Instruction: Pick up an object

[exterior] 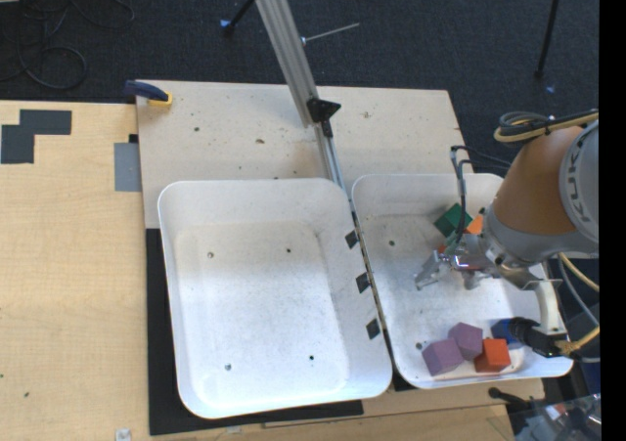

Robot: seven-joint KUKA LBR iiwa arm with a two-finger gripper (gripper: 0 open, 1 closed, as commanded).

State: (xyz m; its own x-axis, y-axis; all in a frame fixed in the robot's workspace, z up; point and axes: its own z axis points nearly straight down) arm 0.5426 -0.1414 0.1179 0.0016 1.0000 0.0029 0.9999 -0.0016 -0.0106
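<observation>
My gripper (447, 278) hangs over the middle of the right bin (401, 197), below the grey and orange wrist (533, 197). Its two metal fingers stand apart, open, and only white bin floor shows between them. A green block (451, 219) with a small orange piece (475, 225) beside it lies just behind the gripper. At the bin's front right corner sit two purple blocks (442, 357) (468, 338), an orange block (494, 356) and a blue object (508, 330).
The left bin (176, 206) lies alongside, parted from the right one by a rim with black clips (360, 281). A slanted aluminium post (289, 48) rises from the bench behind the bins. Cables hang by the arm at the right.
</observation>
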